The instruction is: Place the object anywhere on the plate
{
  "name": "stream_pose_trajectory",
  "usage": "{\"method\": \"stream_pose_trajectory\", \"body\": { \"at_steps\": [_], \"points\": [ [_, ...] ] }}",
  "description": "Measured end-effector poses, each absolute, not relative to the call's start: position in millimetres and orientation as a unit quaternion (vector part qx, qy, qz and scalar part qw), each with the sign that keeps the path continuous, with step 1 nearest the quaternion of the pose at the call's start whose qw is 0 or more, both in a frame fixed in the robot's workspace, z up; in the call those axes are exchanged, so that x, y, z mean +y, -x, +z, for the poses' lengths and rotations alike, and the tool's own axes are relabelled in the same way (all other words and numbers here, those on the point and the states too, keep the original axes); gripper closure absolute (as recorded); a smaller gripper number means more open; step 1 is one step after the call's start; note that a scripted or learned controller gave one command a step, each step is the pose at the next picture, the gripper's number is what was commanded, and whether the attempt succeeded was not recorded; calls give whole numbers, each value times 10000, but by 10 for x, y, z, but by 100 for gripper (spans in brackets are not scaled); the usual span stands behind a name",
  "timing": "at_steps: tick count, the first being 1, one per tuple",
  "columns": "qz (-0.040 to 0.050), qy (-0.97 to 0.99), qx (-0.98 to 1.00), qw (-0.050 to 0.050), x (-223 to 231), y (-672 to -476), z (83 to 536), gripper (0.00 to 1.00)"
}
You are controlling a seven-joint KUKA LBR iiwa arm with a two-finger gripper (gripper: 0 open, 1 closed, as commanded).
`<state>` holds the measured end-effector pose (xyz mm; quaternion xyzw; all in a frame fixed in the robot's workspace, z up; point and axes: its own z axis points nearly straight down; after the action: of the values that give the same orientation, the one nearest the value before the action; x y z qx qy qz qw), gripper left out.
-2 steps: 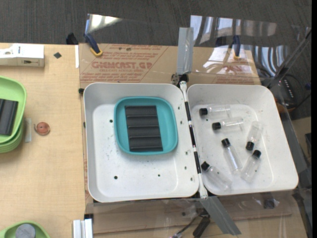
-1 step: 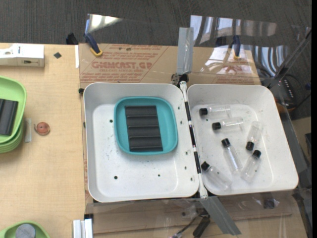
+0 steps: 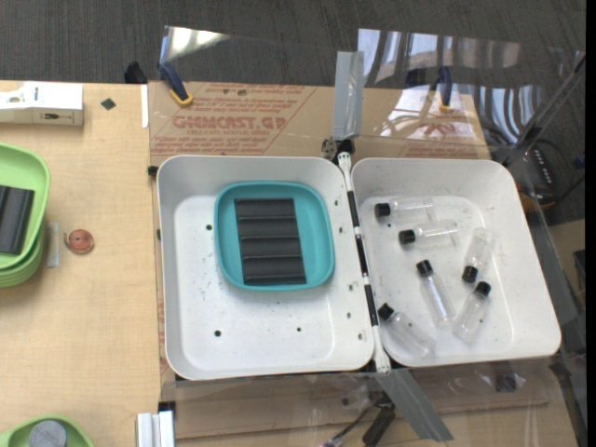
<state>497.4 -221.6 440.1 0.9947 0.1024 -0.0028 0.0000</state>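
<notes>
Closest to the front, a clear vial (image 3: 399, 324) with a black cap lies in the near left corner of the right bin (image 3: 526, 250). Five more vials (image 3: 434, 289) are scattered deeper in that same bin, all lying flat. The teal plate (image 3: 226, 240) sits in the left bin (image 3: 251, 343) on the desk (image 3: 84, 343), carrying just its dark ribbed insert (image 3: 270, 240). Can't tell whether the pincer is apart or together.
</notes>
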Motion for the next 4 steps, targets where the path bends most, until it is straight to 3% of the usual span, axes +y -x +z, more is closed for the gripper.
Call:
{"method": "stream_pose_trajectory", "body": {
  "at_steps": [1,2,4],
  "points": [
    [-31,-9950,1001,-7,-2219,-4822,4401,0],
    [-28,-9948,1020,0,-2218,-4984,4399,0],
    [-31,-9950,998,-8,-2219,-4839,4401,0]
  ]
}}
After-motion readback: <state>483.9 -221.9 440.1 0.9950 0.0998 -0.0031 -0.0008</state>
